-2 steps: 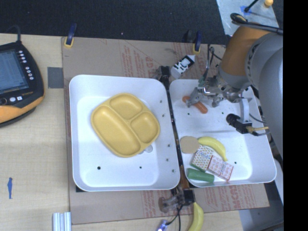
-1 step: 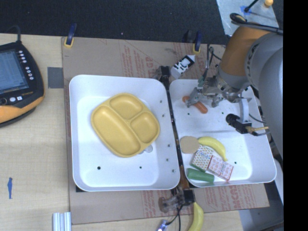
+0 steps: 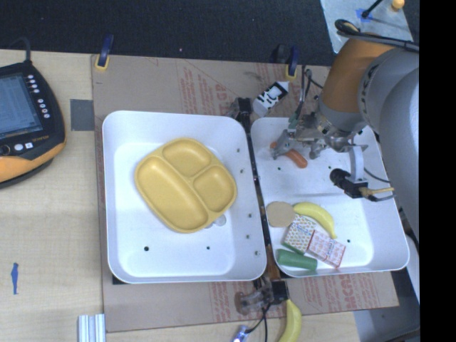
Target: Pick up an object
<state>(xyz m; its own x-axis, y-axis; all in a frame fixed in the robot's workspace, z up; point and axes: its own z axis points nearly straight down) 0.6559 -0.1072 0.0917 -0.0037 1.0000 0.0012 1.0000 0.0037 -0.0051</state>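
No legible labels; tool [image 3: 293, 147] over carrot [image 3: 297, 159], rt bin [image 3: 385, 241]; grip state unclear.

Beside the left white bin [image 3: 114, 191]: a teach pendant [image 3: 25, 123] to its left, blue clamp [image 3: 105, 50] above, banana [image 3: 291, 320] below right.

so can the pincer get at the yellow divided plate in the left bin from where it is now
Probably yes. The pincer sits in the right bin near an orange piece, and the yellow divided plate lies alone and uncovered in the left bin; just the low bin walls lie between.
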